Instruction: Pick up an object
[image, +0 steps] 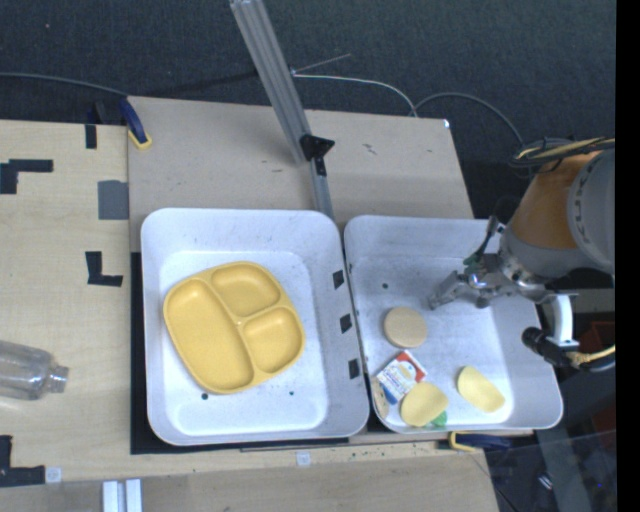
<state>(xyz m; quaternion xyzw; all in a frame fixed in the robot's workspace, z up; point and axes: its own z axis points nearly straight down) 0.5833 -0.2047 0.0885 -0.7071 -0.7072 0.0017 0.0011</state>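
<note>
The right bin (520, 345) holds a round beige disc (405, 326), a small red-and-white packet (397, 378) and two yellow lumps, one (424, 403) at the front edge and one (480, 389) to its right. My gripper (447, 292) hangs low over the right bin, just up and to the right of the beige disc and apart from it. Nothing shows in its grasp. The arm, with its orange band (548, 210), reaches in from the right.
The left bin (150, 300) bears a yellow divided plate (233, 325). A slanted metal pole (275, 75) ends at the bins' far edge. A clear bottle (25, 370) lies on the bench at far left. Cables run along the back.
</note>
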